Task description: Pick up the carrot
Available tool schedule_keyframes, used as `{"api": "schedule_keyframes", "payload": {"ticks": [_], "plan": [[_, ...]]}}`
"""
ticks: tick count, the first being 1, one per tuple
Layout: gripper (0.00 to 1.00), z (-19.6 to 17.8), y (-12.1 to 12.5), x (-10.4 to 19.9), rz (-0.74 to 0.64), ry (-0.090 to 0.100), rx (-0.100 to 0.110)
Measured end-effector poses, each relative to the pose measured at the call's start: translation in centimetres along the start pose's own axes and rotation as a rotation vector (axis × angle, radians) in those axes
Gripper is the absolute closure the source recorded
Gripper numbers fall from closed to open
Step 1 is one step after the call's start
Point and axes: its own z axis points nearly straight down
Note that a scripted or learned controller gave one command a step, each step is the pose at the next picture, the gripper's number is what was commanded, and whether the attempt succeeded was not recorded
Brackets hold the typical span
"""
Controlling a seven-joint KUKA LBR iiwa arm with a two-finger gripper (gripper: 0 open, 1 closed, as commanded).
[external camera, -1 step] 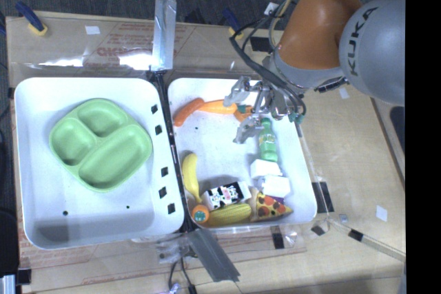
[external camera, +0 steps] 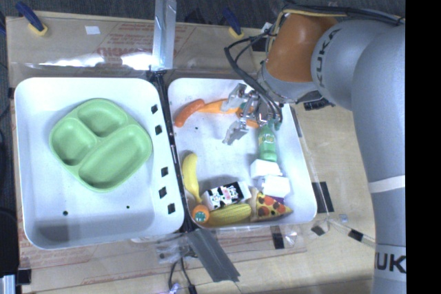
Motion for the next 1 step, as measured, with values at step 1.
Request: {"api": "schedule_keyframes", "payload": {"ticks": [1], "plan": [[1.0, -0.86, 0.24, -0.02, -0.008, 0.001, 0.001]]}}
